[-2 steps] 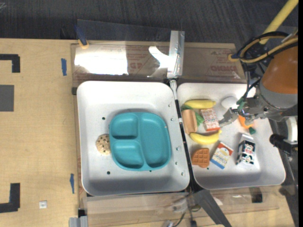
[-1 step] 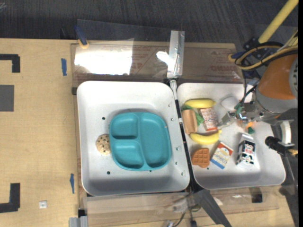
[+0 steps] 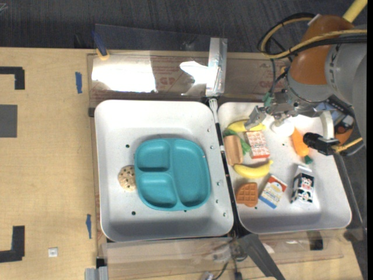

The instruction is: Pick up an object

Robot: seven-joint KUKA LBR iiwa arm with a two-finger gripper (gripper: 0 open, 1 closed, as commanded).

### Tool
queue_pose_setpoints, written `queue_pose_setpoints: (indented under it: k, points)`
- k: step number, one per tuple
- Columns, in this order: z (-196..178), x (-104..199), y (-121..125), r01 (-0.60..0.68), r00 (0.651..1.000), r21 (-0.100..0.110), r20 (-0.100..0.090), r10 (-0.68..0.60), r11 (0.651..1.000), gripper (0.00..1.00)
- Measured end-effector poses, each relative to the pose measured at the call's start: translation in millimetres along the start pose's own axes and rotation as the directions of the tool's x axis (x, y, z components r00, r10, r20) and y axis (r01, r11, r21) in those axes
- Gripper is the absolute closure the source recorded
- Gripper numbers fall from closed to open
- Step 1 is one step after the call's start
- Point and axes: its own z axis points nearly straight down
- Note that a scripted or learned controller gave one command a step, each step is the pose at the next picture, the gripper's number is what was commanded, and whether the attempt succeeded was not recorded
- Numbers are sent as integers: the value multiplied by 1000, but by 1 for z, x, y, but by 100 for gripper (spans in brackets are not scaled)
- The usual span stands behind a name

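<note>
- Upper banana [image 3: 238, 125] in right bin [image 3: 341, 212], top left corner, above red carton [image 3: 257, 144].
- Jaws of gripper [image 3: 265, 118] just beside it, spread wide, holding nothing.
- Teal tray [image 3: 173, 172], cookie [image 3: 127, 178] in left bin [image 3: 111, 118].

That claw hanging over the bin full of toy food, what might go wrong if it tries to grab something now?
The gripper hovers over the far end of the right bin, where a banana, a hot dog and a small carton lie packed together. It could pinch two at once, or nudge one aside. It is also close to the bin's wall and might bump it.
</note>
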Motion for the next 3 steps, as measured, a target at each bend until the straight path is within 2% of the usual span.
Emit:
queue_pose_setpoints:
  k: [1, 2, 3]
  points:
    - [53, -1, -36, 15, 1000, 5, 2, -15, 1000, 0]
    - [41, -1, -35, 16, 1000, 1, 4, -16, 1000, 100]
    - [-46, 70, -14, -276, 961, 6, 2, 276, 961, 100]
